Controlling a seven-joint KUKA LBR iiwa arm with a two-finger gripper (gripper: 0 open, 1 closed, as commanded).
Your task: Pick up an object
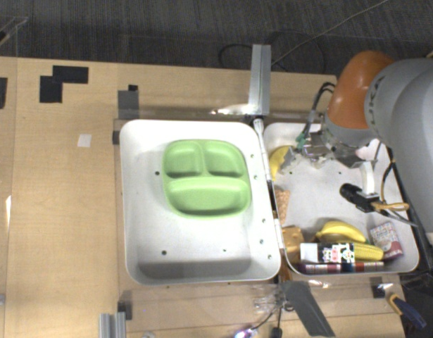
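Left bin [135, 210] holds a green tray [205, 177]; right bin [329, 189] holds bananas [343, 232]; hand [309, 148] state unclear.

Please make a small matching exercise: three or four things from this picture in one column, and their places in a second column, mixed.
Things:
1. green plate
2. banana
3. marker
4. end effector

Places:
A. along the right bin's near wall
B. above the right bin's far left corner
C. in the left bin
D. near part of the right bin, just behind the marker

Pairs: 1-C, 2-D, 3-A, 4-B
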